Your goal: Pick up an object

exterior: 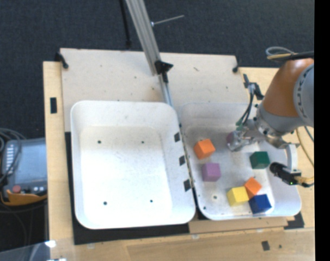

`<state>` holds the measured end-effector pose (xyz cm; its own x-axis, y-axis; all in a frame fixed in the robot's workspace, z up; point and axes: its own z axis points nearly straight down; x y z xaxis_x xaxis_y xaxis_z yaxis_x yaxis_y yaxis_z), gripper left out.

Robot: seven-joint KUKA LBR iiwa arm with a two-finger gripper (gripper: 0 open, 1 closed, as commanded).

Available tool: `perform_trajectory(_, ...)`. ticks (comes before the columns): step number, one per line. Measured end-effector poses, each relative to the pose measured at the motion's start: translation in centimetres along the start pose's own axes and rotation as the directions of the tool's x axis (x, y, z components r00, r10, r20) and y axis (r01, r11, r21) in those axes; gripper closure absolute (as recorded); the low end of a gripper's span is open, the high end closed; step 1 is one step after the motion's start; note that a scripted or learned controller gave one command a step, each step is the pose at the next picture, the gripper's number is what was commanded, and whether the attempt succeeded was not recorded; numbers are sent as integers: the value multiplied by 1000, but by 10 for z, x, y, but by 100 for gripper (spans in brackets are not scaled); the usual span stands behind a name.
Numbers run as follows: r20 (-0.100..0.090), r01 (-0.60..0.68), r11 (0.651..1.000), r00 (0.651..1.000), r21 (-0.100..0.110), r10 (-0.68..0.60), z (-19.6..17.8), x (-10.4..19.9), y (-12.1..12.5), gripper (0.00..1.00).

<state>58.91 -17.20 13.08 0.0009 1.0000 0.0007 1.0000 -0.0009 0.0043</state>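
In the right bin point(193, 125): six blocks, all loose on the white floor, none lifted.
Gripper point(237, 141): low over the upper middle of that bin, hanging from the grey arm point(287, 99) with its orange band; fingers too small and blurred to read, so spread impossible to tell; nothing seen between them.
Nearest candidates: orange cube point(204, 148) just left of the gripper, standing alone; green block point(259, 159) just below and right of it.
Further off: purple cube point(211, 171) alone near the bin's middle.
Crowded corner: yellow cube point(237, 195), small orange block point(253, 186) and blue cube point(260, 203) bunched together, touching or nearly so.
Left bin point(83, 145): bare floor, a likely drop place, not needed yet.
Step in hand, by judgement: choosing and descending on one block.
Doing it well: best to favour a lone block with free space on two opposite faces; fingers squared to those faces; straight descent to the floor before closing; lift slowly.
To avoid: the bunched corner, where a finger would likely land on a neighbour.
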Motion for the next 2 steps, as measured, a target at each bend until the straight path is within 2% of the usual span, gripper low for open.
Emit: perform_trajectory(2,3,8,1000,1000,-3,-8,-110,-5,13,100)
